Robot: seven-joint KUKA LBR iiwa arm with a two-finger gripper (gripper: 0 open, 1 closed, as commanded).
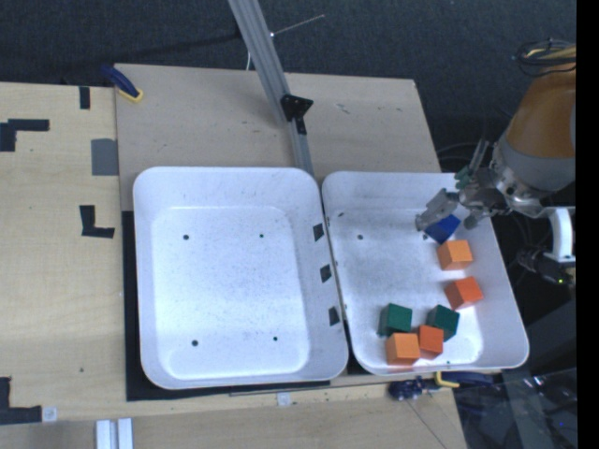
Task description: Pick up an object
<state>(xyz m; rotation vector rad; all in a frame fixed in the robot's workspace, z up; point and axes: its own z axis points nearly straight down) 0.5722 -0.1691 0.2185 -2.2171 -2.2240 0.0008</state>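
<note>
No text, label, brand or number can be read anywhere.

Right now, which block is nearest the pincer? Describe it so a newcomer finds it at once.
Start at the right white bin, the one holding all the blocks. Go to its far right side, where the pincer reaches in from the arm. Just under the pincer's tips is the blue block, the only blue one; its neighbours below are orange and green.

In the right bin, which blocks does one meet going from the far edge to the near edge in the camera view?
Blue block at the claw → upper orange block → second orange block → two green blocks → two orange blocks nearest.
</note>
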